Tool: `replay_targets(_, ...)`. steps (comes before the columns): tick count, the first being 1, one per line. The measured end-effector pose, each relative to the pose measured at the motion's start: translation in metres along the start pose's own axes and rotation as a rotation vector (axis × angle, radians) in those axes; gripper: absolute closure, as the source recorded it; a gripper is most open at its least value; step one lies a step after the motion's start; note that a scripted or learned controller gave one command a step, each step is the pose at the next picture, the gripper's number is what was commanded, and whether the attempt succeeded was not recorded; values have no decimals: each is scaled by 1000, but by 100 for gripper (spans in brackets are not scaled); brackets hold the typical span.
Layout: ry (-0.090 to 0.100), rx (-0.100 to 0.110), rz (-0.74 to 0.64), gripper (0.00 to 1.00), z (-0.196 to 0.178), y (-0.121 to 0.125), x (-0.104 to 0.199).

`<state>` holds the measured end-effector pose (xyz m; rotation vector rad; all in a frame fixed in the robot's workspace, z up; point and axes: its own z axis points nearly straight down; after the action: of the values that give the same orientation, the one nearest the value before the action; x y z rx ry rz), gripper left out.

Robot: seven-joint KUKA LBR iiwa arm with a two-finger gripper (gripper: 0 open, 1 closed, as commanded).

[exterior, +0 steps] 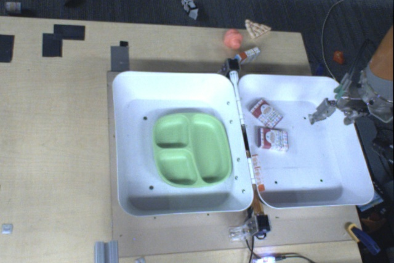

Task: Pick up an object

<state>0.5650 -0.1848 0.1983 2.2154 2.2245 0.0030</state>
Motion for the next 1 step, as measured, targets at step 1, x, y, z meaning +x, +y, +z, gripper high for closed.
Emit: replay_targets(1,-3,-10,2,0,100,-9,25)
